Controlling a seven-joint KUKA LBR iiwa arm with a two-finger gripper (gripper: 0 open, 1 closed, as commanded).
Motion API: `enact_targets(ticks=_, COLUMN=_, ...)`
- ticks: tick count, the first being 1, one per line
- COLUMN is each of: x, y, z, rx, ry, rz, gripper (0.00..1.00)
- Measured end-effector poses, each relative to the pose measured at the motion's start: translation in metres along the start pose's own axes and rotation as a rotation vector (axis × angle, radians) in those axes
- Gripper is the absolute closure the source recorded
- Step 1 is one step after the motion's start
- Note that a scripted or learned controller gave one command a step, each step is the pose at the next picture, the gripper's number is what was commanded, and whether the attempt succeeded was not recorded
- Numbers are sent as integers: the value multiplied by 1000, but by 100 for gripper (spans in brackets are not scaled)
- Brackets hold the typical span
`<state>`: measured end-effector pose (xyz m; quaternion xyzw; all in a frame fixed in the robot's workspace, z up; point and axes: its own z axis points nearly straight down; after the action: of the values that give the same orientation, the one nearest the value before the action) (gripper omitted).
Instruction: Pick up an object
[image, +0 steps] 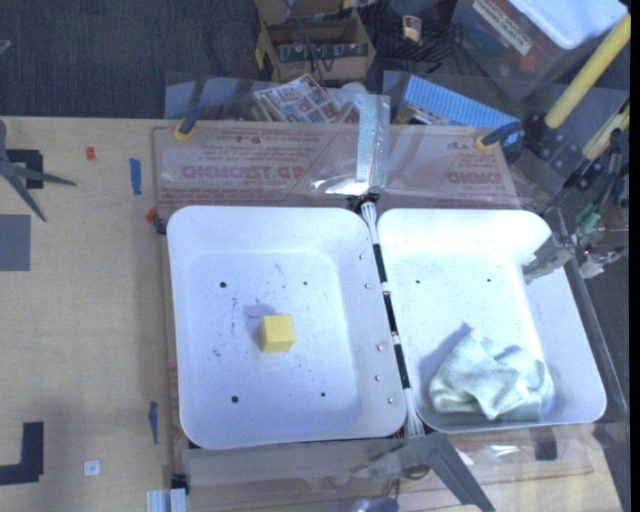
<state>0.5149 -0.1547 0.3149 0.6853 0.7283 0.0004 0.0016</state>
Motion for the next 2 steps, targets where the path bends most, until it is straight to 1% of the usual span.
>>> enact_targets(ticks=1, x=-58, y=76, z=61, rx=-3, ry=-2, rz=-236, gripper=0)
enact_targets(ticks=2, x=-73, y=89, z=195, rx=0, ry=1, rz=-259, gripper=0)
